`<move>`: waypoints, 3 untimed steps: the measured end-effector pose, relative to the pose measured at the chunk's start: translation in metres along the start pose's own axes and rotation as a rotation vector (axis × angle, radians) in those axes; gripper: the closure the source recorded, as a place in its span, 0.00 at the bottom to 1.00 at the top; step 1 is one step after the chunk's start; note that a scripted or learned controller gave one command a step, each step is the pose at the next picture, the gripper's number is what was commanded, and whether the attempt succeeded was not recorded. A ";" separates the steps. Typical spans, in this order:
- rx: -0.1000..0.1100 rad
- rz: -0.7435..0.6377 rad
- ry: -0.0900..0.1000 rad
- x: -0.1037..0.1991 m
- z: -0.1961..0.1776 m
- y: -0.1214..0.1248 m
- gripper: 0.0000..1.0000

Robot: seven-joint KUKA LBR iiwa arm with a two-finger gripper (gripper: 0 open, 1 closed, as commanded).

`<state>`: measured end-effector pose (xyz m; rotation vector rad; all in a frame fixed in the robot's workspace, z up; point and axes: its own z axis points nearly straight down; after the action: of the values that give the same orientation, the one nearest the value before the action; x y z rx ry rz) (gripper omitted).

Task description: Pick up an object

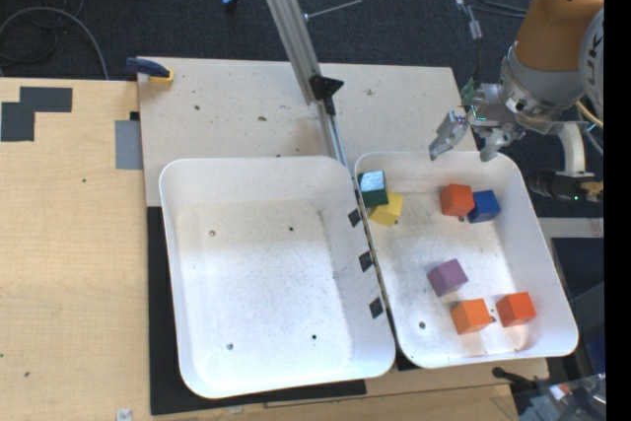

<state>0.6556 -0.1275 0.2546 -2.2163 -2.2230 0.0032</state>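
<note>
Seven small blocks lie in the right bin [552,311], any of them a candidate for pickup; none is between the gripper's fingers. At the bin's far left corner a green block with a pale blue top face [373,188] sits against the left wall, touching a yellow block [388,209] on its near side. Near the far edge, toward the right wall, an orange-red block [455,200] and a blue block [484,205] stand touching each other. A purple block [447,277] lies tilted near the bin's middle. Toward the near right corner an orange block [471,315] and a red-orange block [516,309] sit just beside one another. All are plain cubes of similar build, faces unmarked as far as can be seen. The left bin [197,212] shows a speckled white floor. The gripper [471,143] hangs over the right bin's far edge, fingers spread apart with nothing between them, above and apart from the orange-red and blue pair.
</note>
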 end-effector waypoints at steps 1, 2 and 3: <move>0.001 -0.006 -0.001 0.001 -0.010 0.000 1.00; -0.010 0.001 -0.001 0.032 -0.172 -0.017 1.00; -0.008 -0.002 0.001 0.094 -0.229 0.012 1.00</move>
<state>0.6679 -0.0339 0.4838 -2.2172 -2.2294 -0.0070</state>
